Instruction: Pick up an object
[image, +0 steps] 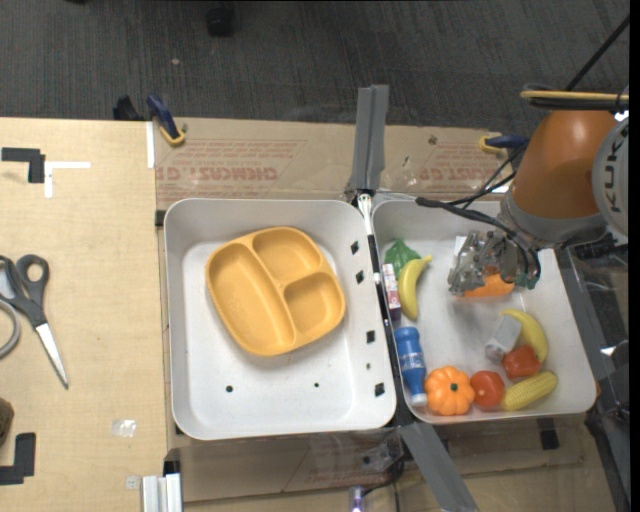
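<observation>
My gripper (478, 268) hangs low in the upper middle of the right bin (570, 300), on the grey arm with its orange band (565, 160). Directly beneath and touching it lies a small orange object (491, 289), partly hidden by the gripper. In the same bin lie a banana (411, 284) next to a green item (400, 252), a blue bottle (408, 352), an orange pumpkin (449, 390), a tomato (487, 388), a red fruit (520, 362), a second banana (530, 330) and a corn cob (530, 390).
The left bin (190, 340) holds a yellow divided plate (275, 290). A slim red-and-white tube (391, 290) lies along the right bin's left wall. A small grey piece (497, 348) sits by the second banana. Scissors (35, 310) lie on the bench at the far left.
</observation>
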